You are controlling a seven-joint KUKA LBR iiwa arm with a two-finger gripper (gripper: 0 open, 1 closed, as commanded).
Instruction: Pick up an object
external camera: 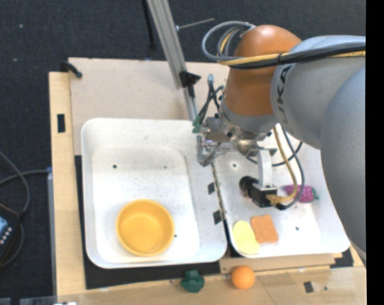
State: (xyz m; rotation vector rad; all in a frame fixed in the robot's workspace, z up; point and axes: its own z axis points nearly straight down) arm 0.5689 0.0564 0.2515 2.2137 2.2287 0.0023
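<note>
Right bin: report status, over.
Gripper low at the left rim of the right bin. Orange block and pale yellow disc side by side at its front edge. Pink object farther back.

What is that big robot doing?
The grey and orange robot arm reaches in from the right, and its tool hangs above the edge where the two white bins meet. Its job is to pick something up, but I can't tell that it holds anything. A yellow bowl sits in the left bin. The right bin has a pale yellow oval, an orange block and a pink thing. An orange ball and a green thing lie on the bench.
</note>
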